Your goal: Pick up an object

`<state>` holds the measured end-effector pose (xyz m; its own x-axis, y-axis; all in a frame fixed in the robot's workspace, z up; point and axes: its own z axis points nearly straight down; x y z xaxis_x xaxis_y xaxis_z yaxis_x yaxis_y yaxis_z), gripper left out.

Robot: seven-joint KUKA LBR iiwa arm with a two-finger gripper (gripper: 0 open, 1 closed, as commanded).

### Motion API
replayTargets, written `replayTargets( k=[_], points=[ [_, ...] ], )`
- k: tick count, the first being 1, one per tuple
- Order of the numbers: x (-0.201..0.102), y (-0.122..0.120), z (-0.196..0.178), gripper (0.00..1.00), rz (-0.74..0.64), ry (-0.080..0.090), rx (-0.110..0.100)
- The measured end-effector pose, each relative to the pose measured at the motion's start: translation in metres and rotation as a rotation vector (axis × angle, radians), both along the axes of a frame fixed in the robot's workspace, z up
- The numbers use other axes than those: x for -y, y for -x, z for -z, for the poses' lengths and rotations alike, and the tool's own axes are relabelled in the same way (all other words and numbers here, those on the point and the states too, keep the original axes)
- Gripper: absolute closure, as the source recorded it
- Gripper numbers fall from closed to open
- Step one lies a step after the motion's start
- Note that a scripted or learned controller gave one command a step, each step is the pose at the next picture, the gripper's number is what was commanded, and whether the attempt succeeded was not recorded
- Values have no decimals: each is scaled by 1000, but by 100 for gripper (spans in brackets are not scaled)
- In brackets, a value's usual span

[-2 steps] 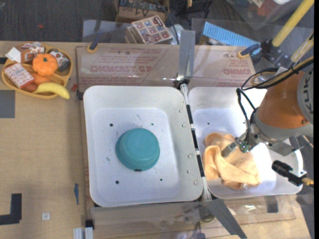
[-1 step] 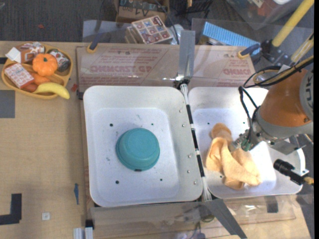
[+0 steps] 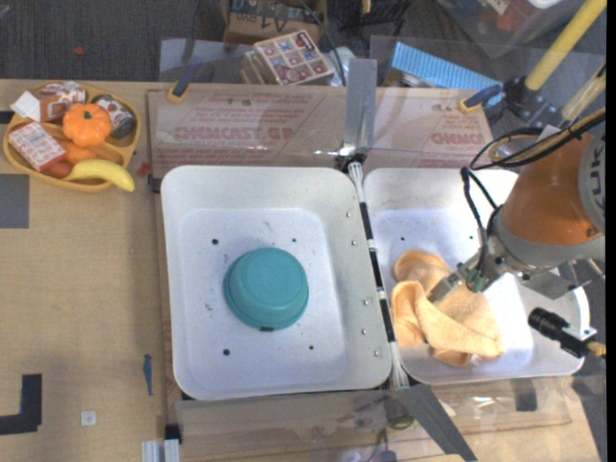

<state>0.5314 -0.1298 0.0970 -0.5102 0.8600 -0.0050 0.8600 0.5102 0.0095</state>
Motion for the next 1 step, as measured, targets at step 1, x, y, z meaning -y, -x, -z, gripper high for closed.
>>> replayTargets(
  k=[1],
  points=[
    [13, 17, 9, 0, 94, -3, -3]
  ],
)
